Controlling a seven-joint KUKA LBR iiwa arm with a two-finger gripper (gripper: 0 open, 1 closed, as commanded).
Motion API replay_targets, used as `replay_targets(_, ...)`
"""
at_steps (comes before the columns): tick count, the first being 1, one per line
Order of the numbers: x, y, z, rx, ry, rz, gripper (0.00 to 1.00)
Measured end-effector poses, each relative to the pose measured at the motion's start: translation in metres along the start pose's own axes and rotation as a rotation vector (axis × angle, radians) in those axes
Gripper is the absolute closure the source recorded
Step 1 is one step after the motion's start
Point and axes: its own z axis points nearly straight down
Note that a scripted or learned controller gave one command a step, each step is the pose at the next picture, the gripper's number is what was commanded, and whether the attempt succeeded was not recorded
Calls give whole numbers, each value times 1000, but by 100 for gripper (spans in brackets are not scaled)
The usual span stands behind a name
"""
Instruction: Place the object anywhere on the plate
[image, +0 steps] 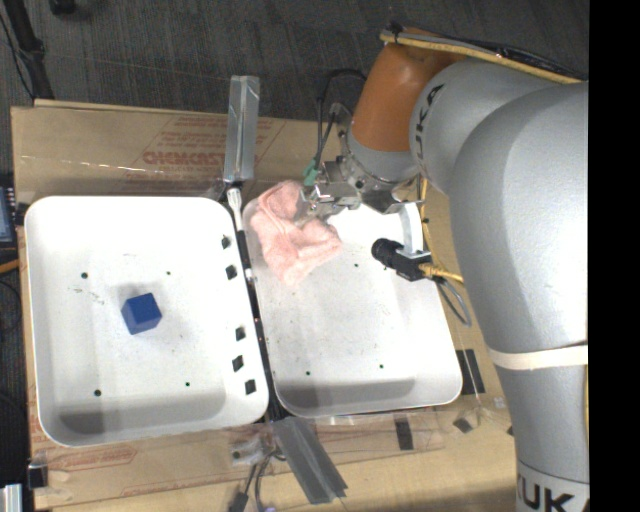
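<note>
While the grey arm (500, 200) is reaching in over the right bin (400, 350), its tool (322, 197) is pressing against the crumpled pink cloth (288, 235) at the bin's far left corner; how far open it stands, I cannot tell. A blue cube (142, 312) is sitting in the left bin (60, 330).

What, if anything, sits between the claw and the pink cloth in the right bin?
Nothing visible does. The claw is already down at the far edge of the pink cloth in the right bin. The blue cube lies apart in the left bin. No plate is discernible.
</note>
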Motion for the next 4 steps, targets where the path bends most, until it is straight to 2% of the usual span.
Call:
replay_targets(1,1,0,-40,-2,-1,-8,100)
replay_targets(3,112,-16,-44,0,-2,-821,100)
replay_targets(4,156,-29,-51,0,-2,-1224,100)
